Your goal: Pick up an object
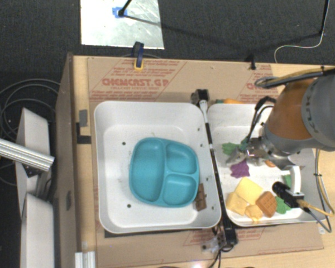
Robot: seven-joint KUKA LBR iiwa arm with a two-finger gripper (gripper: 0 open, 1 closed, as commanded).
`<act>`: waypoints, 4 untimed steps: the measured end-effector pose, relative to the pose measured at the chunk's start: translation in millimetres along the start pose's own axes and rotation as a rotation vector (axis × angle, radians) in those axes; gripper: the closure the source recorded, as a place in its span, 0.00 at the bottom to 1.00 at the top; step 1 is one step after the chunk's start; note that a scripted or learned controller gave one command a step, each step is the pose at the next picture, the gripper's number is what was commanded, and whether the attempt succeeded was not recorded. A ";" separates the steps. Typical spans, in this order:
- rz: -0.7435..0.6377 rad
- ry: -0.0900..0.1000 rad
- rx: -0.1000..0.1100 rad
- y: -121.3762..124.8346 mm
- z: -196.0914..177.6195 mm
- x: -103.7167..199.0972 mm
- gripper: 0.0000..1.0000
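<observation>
Lowest in the frame, at the bottom edge of the right bin (230,120), lie two pale yellow blocks (244,193), touching each other. A brown ridged piece (266,204) lies against their right side and a small green piece (282,206) just beyond that. Left of them, in the lower right corner of the left bin (109,149), a small brown piece (201,197) lies against the wall. The blue divided plate (163,172) sits flat in the middle of that bin.

Slightly higher in the right bin, a purple piece (240,168) lies near the left wall, with a green leafy piece (230,148) just above it. The gripper (251,151) hangs low beside these two, at the right centre of the frame. I cannot tell how far open it is, and nothing can be seen in its hold. The grey arm (318,116) with its orange band comes in from the right edge.

At the top rim of the right bin an orange thing (232,101) peeks out. Beyond both bins lies printed cardboard (134,82), and at the upper left a silvery sheet (123,15) on the dark floor.
</observation>
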State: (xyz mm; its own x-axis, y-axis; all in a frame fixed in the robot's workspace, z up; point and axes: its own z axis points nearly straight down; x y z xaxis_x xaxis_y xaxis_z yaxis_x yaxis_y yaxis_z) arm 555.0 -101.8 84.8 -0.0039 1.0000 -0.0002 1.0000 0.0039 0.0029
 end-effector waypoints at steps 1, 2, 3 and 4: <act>0.003 0.001 0.006 -33.5 1.0 -1.2 0.00; 0.004 0.001 0.005 -51.3 1.0 -6.5 0.00; -0.002 -0.001 -0.004 10.5 -0.4 -8.7 0.00; -0.001 0.001 -0.002 8.9 -11.3 -8.8 1.00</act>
State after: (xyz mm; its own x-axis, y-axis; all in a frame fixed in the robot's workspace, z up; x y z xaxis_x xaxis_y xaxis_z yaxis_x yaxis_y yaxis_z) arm 563.9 -110.5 96.1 -0.0050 1.0000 0.0003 1.0000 0.0050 0.0053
